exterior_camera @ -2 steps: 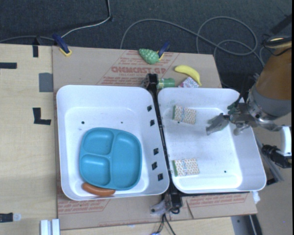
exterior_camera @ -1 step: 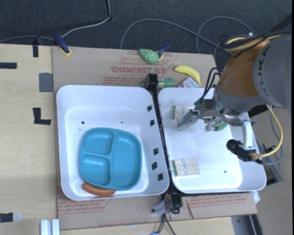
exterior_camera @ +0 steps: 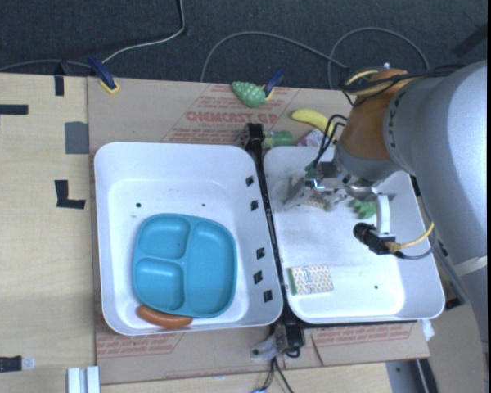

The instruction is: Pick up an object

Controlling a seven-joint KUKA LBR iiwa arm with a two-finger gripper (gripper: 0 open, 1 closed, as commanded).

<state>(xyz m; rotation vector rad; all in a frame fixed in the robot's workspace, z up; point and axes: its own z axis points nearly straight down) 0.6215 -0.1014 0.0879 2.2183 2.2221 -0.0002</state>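
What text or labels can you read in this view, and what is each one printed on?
"CHEMCAST" in red, followed by letters too blurred to read: on the brown board under the bins, above the left bin.
More red print along the board's front edge: too small to read.
Patterned card in the right bin: no legible text.

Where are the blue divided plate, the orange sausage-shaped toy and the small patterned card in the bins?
Blue divided plastic plate (exterior_camera: 184, 264): camera view, on the ridge between its compartments.
Orange sausage-shaped toy (exterior_camera: 164, 318): camera view, mid-length, by the plate's near edge.
Small patterned rectangular card (exterior_camera: 312, 280): camera view, centre of its face, right bin.
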